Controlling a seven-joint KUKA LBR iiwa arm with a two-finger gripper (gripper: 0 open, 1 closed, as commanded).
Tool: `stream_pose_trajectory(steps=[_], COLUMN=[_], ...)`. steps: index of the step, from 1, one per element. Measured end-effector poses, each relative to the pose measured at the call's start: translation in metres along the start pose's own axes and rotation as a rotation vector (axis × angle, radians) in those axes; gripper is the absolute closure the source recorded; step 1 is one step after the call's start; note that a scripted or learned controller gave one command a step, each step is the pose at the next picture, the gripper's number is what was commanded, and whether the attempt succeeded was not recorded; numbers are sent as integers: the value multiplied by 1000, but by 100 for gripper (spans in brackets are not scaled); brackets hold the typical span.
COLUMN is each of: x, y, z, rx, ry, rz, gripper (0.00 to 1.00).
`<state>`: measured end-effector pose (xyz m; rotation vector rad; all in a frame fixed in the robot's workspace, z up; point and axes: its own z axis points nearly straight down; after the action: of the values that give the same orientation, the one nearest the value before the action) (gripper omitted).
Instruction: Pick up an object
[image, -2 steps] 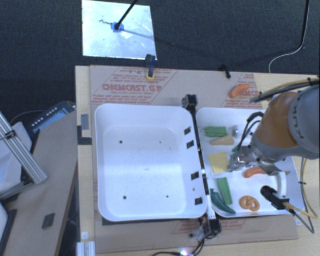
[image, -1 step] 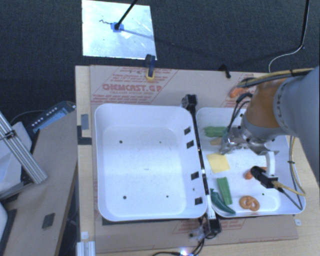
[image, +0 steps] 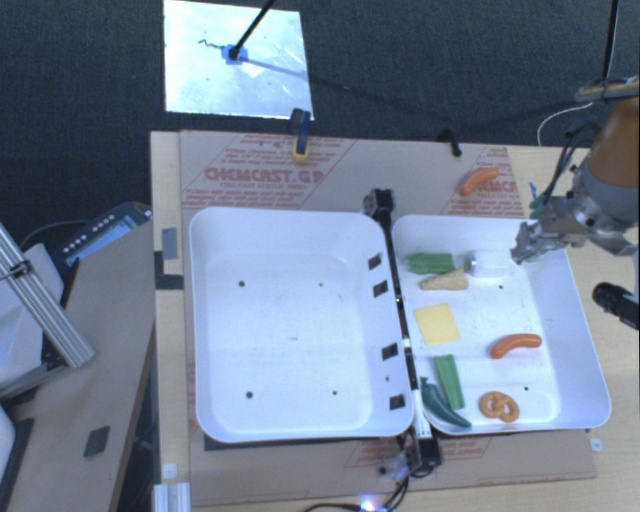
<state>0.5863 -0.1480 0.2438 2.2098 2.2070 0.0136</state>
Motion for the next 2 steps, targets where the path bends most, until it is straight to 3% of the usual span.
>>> stream_pose_trajectory(steps=[1,2], x=[32,96], y=[82,54], z=[-251,-296], rx=[-3,10], ry=[2,8], rz=[-10,-12], gripper=[100,100])
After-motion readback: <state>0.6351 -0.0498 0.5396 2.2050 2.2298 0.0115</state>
